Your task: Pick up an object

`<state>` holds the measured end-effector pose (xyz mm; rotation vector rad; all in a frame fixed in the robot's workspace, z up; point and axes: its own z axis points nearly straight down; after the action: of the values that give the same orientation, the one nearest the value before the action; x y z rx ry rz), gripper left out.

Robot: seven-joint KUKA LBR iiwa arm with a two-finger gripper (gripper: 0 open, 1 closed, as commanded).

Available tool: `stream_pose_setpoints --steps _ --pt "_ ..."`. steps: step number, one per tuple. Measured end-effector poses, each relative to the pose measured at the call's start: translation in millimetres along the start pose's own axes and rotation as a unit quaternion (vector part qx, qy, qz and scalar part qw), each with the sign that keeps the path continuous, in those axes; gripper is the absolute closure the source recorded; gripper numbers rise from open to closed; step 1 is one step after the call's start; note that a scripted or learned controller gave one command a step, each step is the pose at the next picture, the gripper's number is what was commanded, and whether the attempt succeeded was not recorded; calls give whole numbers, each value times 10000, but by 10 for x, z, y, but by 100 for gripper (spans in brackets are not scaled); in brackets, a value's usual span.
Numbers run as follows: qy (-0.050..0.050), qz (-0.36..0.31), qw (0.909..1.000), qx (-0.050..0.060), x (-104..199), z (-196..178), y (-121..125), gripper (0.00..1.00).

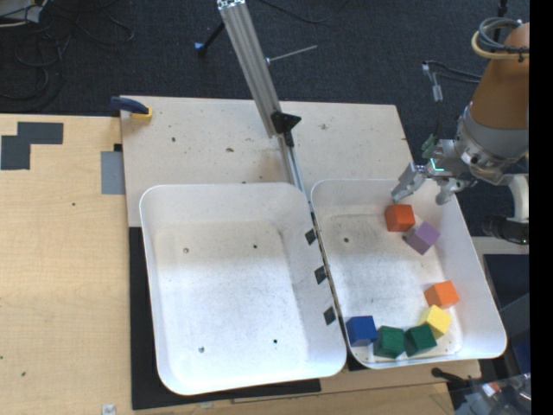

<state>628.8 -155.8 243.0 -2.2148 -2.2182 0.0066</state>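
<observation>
Gripper [426, 182] is hovering at right with fingers spread and holding nothing, so red cube [399, 218] isn't grabbed yet.

Both white bins [226, 199] look like smooth moulded plastic with a dull sheen, speckled with dark scuff marks. Left of them the bench [60, 232] is pale wood, matt, with a faint grain; behind them lies a rougher, spotted beige board [207, 141]. A ribbed aluminium rail [252, 59] rising behind the bins has a brushed metal gleam. The small blocks [399, 217] inside the right bin look matt and flat-faced. The arm's orange band [503, 93], right of the bins, is smooth and slightly glossy.
</observation>
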Motion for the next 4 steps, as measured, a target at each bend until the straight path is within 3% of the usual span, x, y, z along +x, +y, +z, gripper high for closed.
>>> stream_pose_setpoints --steps 1,3,4 --pt "-8 -10 10000 -23 1 -30 9 0" --pt "1 13 10000 11 -1 1262 -77 0" --pt "-5 21 10000 -25 13 1535 -73 0"
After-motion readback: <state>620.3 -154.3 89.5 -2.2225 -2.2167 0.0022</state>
